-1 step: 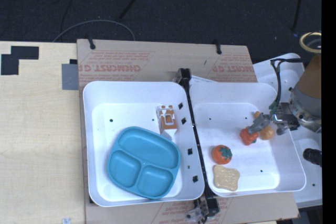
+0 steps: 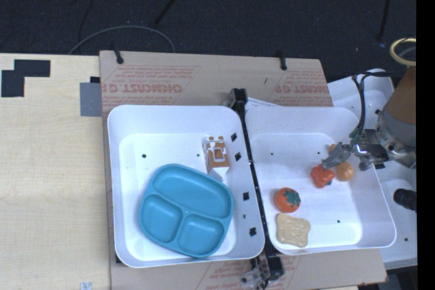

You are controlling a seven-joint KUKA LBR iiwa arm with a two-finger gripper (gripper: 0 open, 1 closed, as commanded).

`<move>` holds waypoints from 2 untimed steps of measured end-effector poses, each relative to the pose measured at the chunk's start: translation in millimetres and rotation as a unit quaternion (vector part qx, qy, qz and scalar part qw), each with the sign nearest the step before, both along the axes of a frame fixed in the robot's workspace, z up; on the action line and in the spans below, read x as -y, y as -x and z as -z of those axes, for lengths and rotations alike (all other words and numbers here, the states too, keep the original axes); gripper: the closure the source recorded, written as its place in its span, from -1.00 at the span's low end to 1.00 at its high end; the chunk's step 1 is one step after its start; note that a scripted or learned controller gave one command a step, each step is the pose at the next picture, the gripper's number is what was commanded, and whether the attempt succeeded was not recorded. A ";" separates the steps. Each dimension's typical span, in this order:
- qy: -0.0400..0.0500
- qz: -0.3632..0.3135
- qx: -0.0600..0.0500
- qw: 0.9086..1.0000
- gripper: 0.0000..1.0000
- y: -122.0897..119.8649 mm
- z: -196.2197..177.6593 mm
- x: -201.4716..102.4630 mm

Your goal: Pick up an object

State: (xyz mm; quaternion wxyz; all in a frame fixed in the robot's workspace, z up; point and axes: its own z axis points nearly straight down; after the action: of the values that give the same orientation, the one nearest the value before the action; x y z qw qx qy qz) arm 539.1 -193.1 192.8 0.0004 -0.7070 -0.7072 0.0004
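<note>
**Claw sitting right on the red toy, and this could easily go sideways**

So the claw (image 2: 338,161) is down in the right bin (image 2: 377,238), by its far-right side, and the tips are at the top edge of a small red toy (image 2: 322,176). Honestly I can't tell if it's open, closed or actually pinching anything, the tips are too small and blurry. The red toy looks like the likely pick, but I wouldn't call it held.

What could go wrong: there's a small orange piece (image 2: 345,172) touching or just beside the red toy, right under the claw. If the claw closes off-centre it could catch the orange piece instead, or squeeze both and pop one out. Contact also looks to be at the toy's edge, so a lift could just tip it and drop it. The bin's right wall is close behind the claw too, so not much room to re-aim.

A bit further off toward the left and front, a tomato-looking toy (image 2: 287,199) and a tan slice of toast (image 2: 293,231) sit well clear, not in the way.

Way over past the divider, the left bin (image 2: 122,146) has a blue compartment tray (image 2: 185,210) and a little orange-and-white block (image 2: 217,153). Well apart, no problem there.
</note>
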 end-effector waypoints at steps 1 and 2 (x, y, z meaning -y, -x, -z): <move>-0.001 0.000 -0.002 1.000 -1.00 -3.0 43.1 -0.1; -0.001 0.000 -0.002 1.000 -1.00 2.7 87.2 -4.0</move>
State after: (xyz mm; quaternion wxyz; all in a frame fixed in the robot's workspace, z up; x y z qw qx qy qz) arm 536.4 -189.0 105.5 0.0026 -0.7073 -0.7069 0.0011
